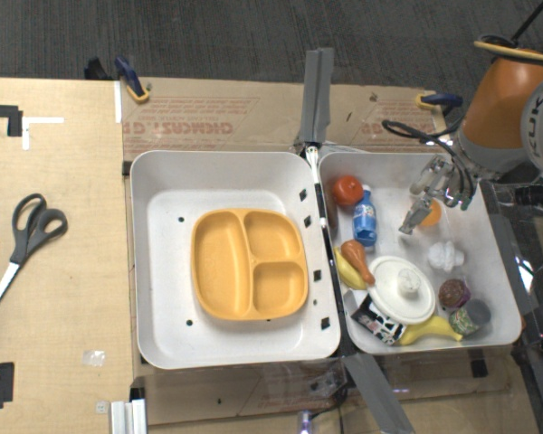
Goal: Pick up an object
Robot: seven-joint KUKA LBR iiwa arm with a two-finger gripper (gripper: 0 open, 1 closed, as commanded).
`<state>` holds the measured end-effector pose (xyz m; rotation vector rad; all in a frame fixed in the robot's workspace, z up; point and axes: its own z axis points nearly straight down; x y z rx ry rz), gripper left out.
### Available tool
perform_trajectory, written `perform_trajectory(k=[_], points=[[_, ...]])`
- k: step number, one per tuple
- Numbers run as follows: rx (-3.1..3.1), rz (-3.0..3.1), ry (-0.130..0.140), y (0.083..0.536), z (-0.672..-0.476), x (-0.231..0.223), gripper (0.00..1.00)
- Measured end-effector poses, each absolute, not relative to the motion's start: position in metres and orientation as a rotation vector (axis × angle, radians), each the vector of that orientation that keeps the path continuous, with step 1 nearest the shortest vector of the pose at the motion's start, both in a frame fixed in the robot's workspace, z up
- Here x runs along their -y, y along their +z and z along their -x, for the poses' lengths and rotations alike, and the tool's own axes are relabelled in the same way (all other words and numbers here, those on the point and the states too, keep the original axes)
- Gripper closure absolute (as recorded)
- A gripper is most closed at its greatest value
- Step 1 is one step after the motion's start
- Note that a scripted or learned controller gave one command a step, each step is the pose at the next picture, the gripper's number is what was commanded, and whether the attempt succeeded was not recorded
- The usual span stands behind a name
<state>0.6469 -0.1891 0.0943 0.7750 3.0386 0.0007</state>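
The likeliest target is a small orange object [428, 213] in the far part of the right bin [502, 269], lying right at the tips of the gripper [422, 208]. It seems to sit between the fingers, but the view is too coarse there to say so; whether the gripper is clenched on it, merely touching it, or spread beside it I cannot tell.

To do this step well, the arm should settle straight down so the piece is centred between the fingers, close firmly, and lift vertically before moving sideways, since the bin wall is near on the right.

Around it, the floor is fairly free: a white crumpled object [443, 256] lies just nearer, and a blue bottle [365, 218] with a red ball [347, 189] at its far end stands to the left, apart from the gripper. A sideways drift on the lift would most probably brush the white piece first.

Nearer still the bin is crowded: a white lidded bowl [402, 287], a yellow-and-orange pear-like toy [352, 264] at its left, a banana [429, 332] along the near wall, a dark round fruit [452, 293], a small can [471, 317] and a black-and-white packet [377, 321]. These are harder picks, being packed together.

The left bin [154, 269] holds a yellow divided plate [250, 263]. On the bench to the left lie scissors [23, 242].
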Motion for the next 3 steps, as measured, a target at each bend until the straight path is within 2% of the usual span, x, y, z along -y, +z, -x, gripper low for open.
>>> perform_trajectory(k=[2, 3], points=[[-2.930, -1.131, -0.005, 0.092, -0.642, 0.104, 0.00], [-2.918, -1.136, -0.023, 0.103, -0.642, 0.115, 1.00]])
